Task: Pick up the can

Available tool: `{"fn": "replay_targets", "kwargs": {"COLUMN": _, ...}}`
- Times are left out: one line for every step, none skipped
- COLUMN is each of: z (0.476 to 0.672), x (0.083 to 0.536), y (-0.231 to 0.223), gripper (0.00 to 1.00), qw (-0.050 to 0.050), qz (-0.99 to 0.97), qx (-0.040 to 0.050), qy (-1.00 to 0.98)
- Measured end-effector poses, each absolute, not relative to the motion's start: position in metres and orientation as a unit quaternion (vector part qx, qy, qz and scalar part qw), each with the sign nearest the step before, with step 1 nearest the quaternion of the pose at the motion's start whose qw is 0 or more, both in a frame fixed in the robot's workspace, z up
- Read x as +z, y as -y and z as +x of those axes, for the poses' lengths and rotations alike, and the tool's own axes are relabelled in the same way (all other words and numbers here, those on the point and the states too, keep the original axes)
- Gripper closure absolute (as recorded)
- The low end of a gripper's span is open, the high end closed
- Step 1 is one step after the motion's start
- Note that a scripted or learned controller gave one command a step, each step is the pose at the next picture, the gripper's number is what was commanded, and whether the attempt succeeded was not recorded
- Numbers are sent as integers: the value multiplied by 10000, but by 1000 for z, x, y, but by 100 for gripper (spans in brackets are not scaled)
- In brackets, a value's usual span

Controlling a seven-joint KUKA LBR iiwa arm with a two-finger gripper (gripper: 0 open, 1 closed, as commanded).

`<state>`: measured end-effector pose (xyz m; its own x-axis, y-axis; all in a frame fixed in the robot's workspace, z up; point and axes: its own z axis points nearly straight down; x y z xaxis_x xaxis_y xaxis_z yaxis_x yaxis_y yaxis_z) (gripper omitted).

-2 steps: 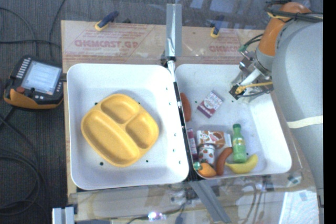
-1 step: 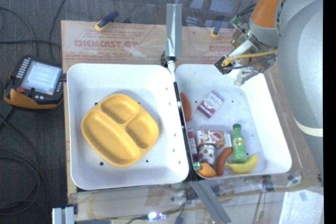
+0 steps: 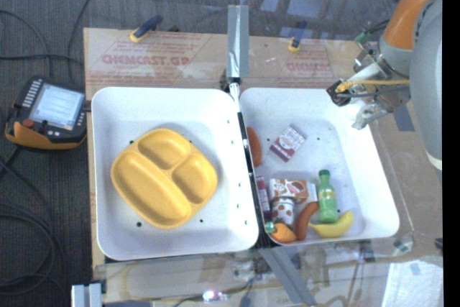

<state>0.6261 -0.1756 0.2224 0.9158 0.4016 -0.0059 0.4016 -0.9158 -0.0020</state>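
Note:
The can [image 3: 283, 211], small with a red and white label, lies near the front of the right bin [image 3: 377, 176]. It is wedged between a printed carton [image 3: 292, 190] and a brown sausage [image 3: 305, 219]. My gripper [image 3: 365, 116] hangs over the bin's far right corner, well away from the can and above and to its right. Nothing shows between its tips.
The right bin also holds a green bottle [image 3: 327, 198], a banana [image 3: 335, 225], an orange piece [image 3: 282, 232], a maroon and white pack [image 3: 287, 142] and an orange item [image 3: 254, 147] by the left wall. A yellow divided tray [image 3: 164, 176] fills the left bin [image 3: 108, 126].

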Motion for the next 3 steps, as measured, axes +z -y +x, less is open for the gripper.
{"fn": "replay_targets", "kwargs": {"z": 622, "x": 231, "y": 138, "gripper": 100, "qw": 8, "qz": -9927, "qx": 30, "qy": 1209}}
{"fn": "replay_targets", "kwargs": {"z": 528, "x": 180, "y": 163, "gripper": 100, "qw": 18, "qz": -9949, "qx": 37, "qy": 1004}}
{"fn": "replay_targets", "kwargs": {"z": 582, "x": 232, "y": 132, "gripper": 100, "qw": 3, "qz": -9938, "qx": 23, "qy": 1109}}
